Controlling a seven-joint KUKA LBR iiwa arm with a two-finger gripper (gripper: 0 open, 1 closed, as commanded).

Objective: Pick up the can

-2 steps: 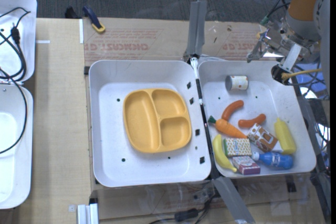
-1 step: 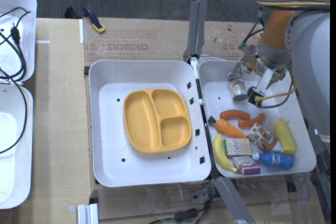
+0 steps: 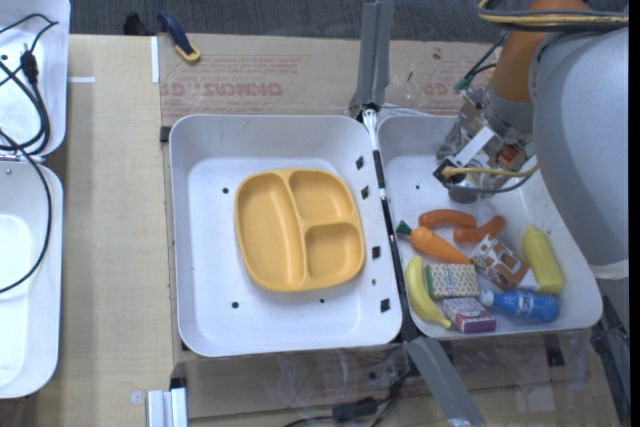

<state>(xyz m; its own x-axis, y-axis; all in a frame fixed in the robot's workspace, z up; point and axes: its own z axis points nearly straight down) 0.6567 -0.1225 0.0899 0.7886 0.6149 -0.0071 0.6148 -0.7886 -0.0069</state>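
- The can (image 3: 458, 174) seems to be the dark round thing in the 12 o'clock part of the right bin (image 3: 572, 225); it is too small to be sure.
- The end effector (image 3: 472, 155) is directly over it; spread or pinching, I cannot tell.
- Judgement: the grasp is not confirmed and the lift remains.
- The carrot (image 3: 440, 245) and banana (image 3: 422, 293) lie at 6 o'clock.

Both bins (image 3: 190, 245) look like smooth white plastic with a slight sheen. The yellow divided plate (image 3: 298, 227) is matt plastic. The bench (image 3: 110, 215) shows pale wood grain, with brown cardboard (image 3: 260, 85) along its far edge.
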